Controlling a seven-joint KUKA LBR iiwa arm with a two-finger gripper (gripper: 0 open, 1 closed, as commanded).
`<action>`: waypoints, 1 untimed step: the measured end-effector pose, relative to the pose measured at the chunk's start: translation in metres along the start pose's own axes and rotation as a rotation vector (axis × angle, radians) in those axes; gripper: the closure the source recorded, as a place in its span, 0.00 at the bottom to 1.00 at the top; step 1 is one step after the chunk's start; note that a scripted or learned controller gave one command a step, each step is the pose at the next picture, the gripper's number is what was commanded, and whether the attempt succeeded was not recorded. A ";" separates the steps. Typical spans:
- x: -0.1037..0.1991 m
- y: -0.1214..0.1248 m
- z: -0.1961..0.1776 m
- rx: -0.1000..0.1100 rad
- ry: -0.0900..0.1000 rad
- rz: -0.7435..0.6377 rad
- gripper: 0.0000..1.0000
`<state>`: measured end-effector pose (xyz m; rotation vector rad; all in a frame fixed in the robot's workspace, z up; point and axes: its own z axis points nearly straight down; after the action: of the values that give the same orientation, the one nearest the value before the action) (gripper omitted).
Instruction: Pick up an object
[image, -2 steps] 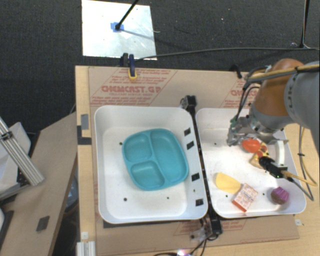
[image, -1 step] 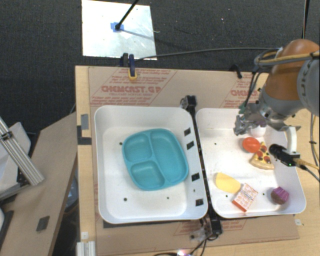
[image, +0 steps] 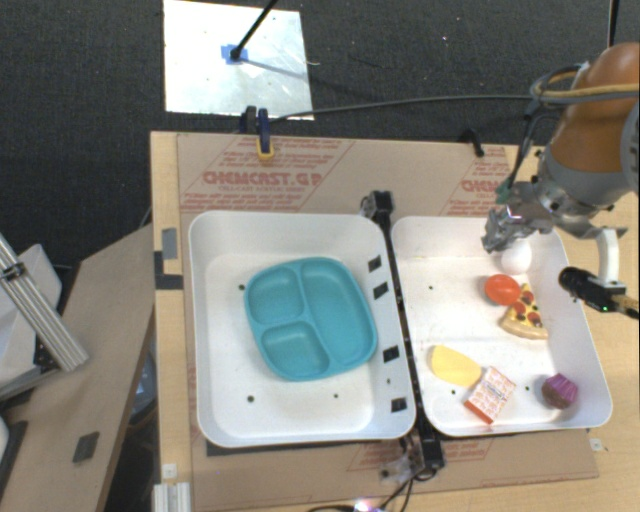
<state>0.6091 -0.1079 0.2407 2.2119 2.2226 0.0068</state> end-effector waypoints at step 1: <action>0.061 -0.017 0.000 0.006 0.003 -0.005 1.00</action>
<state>0.5919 -0.0474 0.2402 2.2112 2.2323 0.0034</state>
